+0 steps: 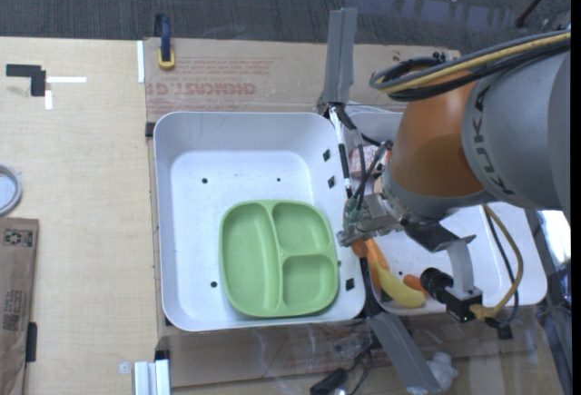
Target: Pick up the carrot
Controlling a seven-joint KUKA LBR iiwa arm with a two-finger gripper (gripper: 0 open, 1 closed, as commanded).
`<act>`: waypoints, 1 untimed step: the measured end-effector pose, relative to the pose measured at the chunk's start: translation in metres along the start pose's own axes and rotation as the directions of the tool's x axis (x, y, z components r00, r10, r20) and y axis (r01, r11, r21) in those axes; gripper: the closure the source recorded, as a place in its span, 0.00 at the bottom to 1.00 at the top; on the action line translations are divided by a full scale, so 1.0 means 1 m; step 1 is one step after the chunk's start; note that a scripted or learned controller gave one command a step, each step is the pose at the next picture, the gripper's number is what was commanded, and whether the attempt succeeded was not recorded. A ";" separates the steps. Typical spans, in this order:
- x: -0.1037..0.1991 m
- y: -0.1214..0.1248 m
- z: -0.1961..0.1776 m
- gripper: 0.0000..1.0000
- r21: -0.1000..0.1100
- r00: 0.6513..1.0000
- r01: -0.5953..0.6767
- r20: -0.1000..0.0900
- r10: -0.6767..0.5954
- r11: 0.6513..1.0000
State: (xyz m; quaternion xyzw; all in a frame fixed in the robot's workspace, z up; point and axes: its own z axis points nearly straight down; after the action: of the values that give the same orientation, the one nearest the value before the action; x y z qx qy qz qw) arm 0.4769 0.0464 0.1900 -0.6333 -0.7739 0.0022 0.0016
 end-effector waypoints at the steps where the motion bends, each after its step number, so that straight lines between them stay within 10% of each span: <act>1: -0.001 0.000 -0.008 1.00 0.002 1.000 -0.001 0.001 0.001 1.000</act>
State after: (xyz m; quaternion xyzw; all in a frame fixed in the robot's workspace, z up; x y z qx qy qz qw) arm 0.4775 0.0453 0.1980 -0.6336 -0.7736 0.0035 0.0019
